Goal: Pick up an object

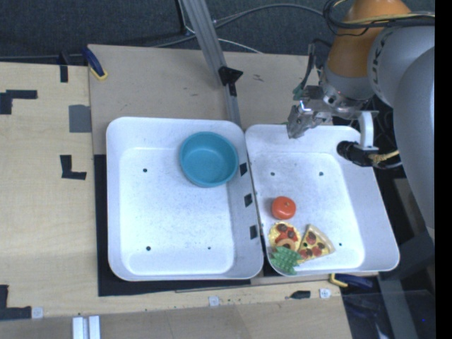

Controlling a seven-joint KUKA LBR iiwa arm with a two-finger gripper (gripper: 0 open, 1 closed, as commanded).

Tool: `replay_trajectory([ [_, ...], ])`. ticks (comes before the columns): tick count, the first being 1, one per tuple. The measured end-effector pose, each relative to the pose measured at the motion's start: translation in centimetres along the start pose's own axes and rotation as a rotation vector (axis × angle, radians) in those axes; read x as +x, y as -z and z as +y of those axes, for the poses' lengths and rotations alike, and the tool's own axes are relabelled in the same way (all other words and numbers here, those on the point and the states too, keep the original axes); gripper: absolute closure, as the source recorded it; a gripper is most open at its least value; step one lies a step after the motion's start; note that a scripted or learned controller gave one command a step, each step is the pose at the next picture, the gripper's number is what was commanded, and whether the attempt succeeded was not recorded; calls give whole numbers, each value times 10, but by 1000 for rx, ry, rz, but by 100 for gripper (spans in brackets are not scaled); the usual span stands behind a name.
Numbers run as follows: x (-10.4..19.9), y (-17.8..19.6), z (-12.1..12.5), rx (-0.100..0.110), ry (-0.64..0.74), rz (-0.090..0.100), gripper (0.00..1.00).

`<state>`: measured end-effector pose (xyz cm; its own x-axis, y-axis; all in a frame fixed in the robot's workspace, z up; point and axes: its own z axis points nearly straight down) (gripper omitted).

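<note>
Bowl (207, 159), blue, in left bin (134, 210) near its far right corner. Tomato (284, 207), two pizza slices (300, 240), green piece (286, 260) at right bin (353, 210) near-left corner. Gripper (300, 127) over its far edge, grip state cannot tell.

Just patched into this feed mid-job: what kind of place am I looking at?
Likely a robot grasping test bench in a lab, not a kitchen: two shallow white bins sit on a taped board, holding a blue bowl and toy food like a pizza slice, with the gripper above.
</note>
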<state>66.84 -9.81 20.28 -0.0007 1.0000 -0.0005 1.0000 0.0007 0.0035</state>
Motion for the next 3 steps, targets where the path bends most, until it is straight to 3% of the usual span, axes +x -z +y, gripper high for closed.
replay_trajectory([
  [1, 0, 7, 0, 4, 0, 1, 100],
  [3, 85, -1, -43, 5, 2, 1, 100],
])
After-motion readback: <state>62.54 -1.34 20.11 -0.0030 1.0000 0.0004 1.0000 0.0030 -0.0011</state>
